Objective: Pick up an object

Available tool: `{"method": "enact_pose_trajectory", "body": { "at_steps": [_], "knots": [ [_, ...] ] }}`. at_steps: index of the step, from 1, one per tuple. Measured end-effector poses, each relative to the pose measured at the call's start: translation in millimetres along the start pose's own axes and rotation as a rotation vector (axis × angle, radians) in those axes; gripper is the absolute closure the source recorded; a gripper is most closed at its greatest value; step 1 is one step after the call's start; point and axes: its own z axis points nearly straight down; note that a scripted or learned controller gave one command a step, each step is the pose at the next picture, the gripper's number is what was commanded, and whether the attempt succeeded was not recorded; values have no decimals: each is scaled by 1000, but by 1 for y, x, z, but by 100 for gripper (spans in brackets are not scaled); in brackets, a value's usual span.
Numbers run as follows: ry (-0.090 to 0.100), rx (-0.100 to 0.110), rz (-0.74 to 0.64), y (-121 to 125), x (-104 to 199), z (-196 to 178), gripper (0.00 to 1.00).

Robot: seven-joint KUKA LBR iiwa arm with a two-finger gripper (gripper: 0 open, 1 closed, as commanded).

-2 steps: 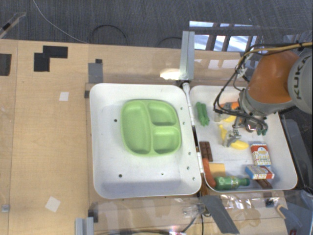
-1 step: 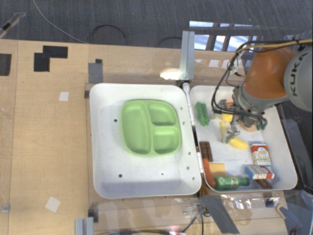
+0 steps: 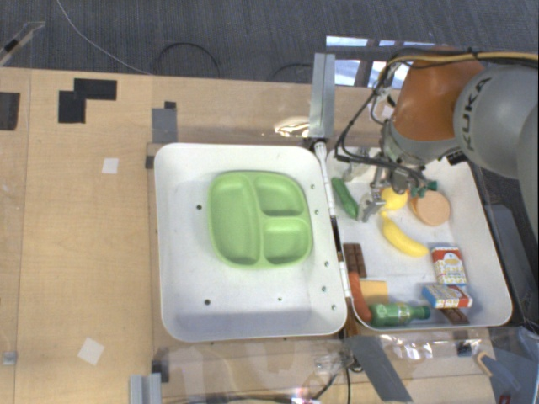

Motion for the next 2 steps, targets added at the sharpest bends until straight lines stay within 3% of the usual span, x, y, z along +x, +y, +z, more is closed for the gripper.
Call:
{"method": "enact_pose_trajectory", "body": {
  "at_steps": [1, 2],
  "knots": [
    [-19, 2, -3, 1, -5, -15, 100],
    [-8, 3, -312, -47, -1, -63, 100]
  ]
}}
